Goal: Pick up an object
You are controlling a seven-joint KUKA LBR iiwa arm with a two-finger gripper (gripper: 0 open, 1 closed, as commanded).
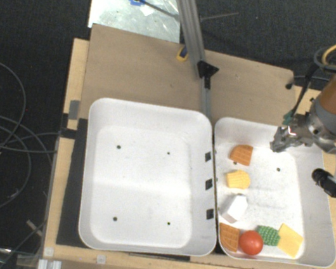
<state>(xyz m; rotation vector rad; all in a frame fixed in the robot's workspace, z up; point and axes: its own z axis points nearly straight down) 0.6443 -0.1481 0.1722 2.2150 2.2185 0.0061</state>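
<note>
The right bin holds several toy foods. An orange piece lies near its far left, with a yellow piece just below it. A white block sits lower, then an orange waffle-like piece, a red tomato, a green piece and a yellow cheese wedge along the near edge. My gripper hangs over the bin's far side, to the right of the orange piece, and I see nothing between its fingers.
The left bin lies beside the right one, joined by black clips along the shared edge. A grey pole slants across the bench behind the bins. Cables and a pendant lie on the floor at left.
</note>
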